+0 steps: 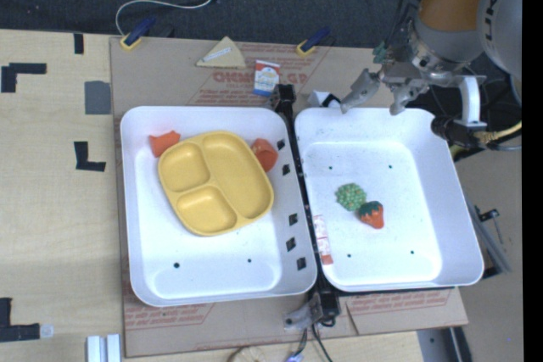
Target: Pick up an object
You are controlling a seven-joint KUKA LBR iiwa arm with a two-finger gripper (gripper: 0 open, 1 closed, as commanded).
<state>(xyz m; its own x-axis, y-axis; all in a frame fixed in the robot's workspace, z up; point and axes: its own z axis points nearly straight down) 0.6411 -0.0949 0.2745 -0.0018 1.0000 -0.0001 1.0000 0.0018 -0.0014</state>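
Your nearest candidates lie in the right shallow white plastic bin (441, 182): a small green knobbly broccoli-like toy (349, 197) and, touching it on the lower right, a small red strawberry-like toy with a green top (372, 214), both near the bin's middle and well apart from its walls. Judged from this, the step in hand is the approach. Pick one of the pair and bring the pincer (377, 96) down so its fingers straddle that piece alone; since the two touch, come in from a free side of the chosen toy, or the other may be nudged or caught as well. The left white bin (136, 208) holds a yellow three-compartment plastic tray (216, 182) with an orange piece (164, 142) at its upper left and a red-orange piece (265, 154) at its right edge; both sit tight to the tray and look the harder grasp. The grey arm with its orange band (454, 0) reaches in from the right, wrist above the far rim of the right bin. The pincer's two fingers stand spread, pointing down and leftward, with nothing between them.
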